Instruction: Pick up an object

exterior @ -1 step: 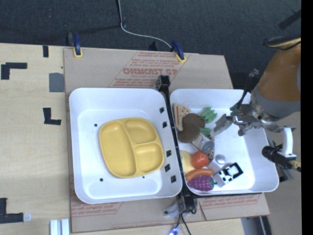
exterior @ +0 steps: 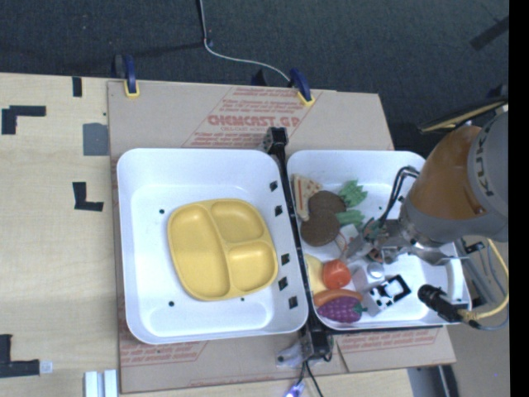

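The right bin (exterior: pixel 430 325) holds several toy foods. A brown round piece (exterior: pixel 321 219) lies near its left wall, with a green leafy piece (exterior: pixel 352 195) and a tan wedge (exterior: pixel 306 189) behind it. Nearer the front are a red tomato (exterior: pixel 335 273), an orange piece (exterior: pixel 334 294) and purple grapes (exterior: pixel 340 308). My gripper (exterior: pixel 374 249) hangs low in the middle of this bin, just right of the brown piece and the tomato. A black-and-white block (exterior: pixel 388 292) lies just in front of it. Nothing shows clearly in its grasp.
The left bin (exterior: pixel 140 304) holds a yellow divided plate (exterior: pixel 221 247). A black divider (exterior: pixel 285 222) runs between the bins. The grey and orange arm (exterior: pixel 450 193) covers the right bin's right side. Cardboard (exterior: pixel 248 118) lies under both bins.
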`<state>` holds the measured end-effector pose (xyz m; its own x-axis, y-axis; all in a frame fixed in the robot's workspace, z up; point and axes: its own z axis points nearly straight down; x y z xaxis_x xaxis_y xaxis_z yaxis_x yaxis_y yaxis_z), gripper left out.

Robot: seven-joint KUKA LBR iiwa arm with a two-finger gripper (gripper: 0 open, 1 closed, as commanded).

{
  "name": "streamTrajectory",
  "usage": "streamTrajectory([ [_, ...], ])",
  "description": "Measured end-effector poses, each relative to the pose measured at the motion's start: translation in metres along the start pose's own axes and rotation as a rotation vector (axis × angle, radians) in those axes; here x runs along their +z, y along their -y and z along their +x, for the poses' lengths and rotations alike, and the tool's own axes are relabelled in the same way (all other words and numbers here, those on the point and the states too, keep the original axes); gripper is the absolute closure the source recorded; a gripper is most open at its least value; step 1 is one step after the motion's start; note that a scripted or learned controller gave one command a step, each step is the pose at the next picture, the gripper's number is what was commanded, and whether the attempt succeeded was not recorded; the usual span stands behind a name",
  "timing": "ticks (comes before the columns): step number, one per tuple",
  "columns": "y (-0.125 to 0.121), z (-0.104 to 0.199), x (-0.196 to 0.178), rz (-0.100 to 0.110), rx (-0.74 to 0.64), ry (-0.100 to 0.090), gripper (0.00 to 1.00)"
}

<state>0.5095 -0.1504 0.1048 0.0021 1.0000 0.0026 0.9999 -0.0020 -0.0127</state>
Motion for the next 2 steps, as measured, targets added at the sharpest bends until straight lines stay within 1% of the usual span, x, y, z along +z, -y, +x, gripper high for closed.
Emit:
streamTrajectory([
  [1,-0.062,-0.020,0.018,-0.007,-0.005,-0.001,0.00],
  [2,-0.061,-0.019,0.008,-0.011,-0.004,0.000,1.00],
])
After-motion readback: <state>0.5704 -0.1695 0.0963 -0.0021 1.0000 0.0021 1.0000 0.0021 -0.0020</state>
